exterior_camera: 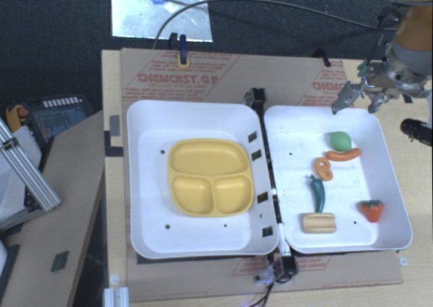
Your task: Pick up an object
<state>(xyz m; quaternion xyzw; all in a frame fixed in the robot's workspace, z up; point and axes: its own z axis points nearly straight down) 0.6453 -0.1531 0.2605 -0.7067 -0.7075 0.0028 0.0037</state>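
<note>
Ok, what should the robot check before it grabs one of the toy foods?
1. Toy foods lie in the right bin: ok.
2. End effector sits over a toy: not ok, it hovers at the bin's far edge.
3. Green round toy has space around it: not ok, the sausage touches it.
4. Bread roll lies apart from the others: ok.
5. End effector carries nothing: ok.

yellow divided plate [208, 176], blue clamp [181, 44]
</note>
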